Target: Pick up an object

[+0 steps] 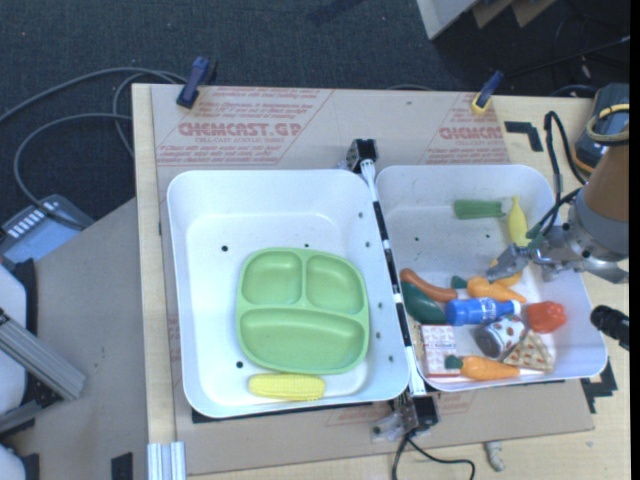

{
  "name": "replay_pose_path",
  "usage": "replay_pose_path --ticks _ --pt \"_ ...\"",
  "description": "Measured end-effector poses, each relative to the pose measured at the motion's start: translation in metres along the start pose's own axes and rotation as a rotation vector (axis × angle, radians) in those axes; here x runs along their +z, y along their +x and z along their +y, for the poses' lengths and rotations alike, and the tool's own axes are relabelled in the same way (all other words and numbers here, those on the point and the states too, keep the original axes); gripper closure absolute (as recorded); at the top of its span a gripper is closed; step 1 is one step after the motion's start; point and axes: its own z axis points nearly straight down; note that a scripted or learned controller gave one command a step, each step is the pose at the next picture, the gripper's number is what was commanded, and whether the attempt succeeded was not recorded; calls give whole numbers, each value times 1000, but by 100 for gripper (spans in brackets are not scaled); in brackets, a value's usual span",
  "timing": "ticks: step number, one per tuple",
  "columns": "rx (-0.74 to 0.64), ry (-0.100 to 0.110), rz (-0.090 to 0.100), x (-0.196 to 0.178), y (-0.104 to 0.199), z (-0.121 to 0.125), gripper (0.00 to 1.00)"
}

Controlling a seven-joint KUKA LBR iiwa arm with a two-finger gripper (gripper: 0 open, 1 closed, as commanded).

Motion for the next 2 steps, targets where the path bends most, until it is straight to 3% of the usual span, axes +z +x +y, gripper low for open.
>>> replay_pose_path --ticks 1,2 --pt "-2 0 1 54 2 20 0" --pt "-1 -3 0 43 2 21 100"
